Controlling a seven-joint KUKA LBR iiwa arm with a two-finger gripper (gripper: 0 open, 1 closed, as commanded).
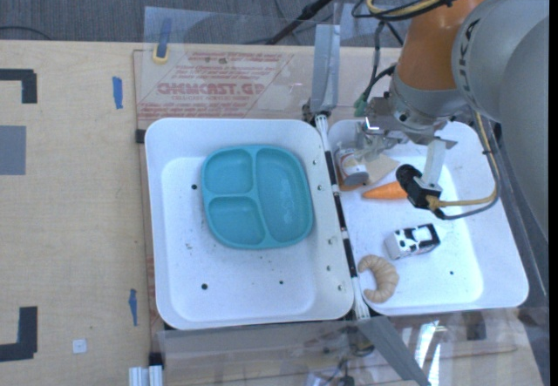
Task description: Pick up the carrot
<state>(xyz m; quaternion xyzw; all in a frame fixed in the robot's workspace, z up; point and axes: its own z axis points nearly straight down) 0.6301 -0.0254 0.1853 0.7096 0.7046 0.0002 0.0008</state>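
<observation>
The carrot [386,193] is a small orange wedge lying flat in the right bin [488,280], near its left wall. My gripper [356,164] hangs low over the bin's upper left corner, just above and left of the carrot. Its tip is beside a pale beige piece [380,169] that lies right above the carrot. A black part on a yellow cable [418,187] hangs from the arm and covers the carrot's right end. The carrot rests on the bin floor, and nothing holds it.
A black-and-white toy cow [412,240] and a croissant [379,278] lie in the right bin, below the carrot. The left bin [174,271] holds a teal divided plate [258,196]. The arm's orange band [429,44] and grey body cover the bin's upper right.
</observation>
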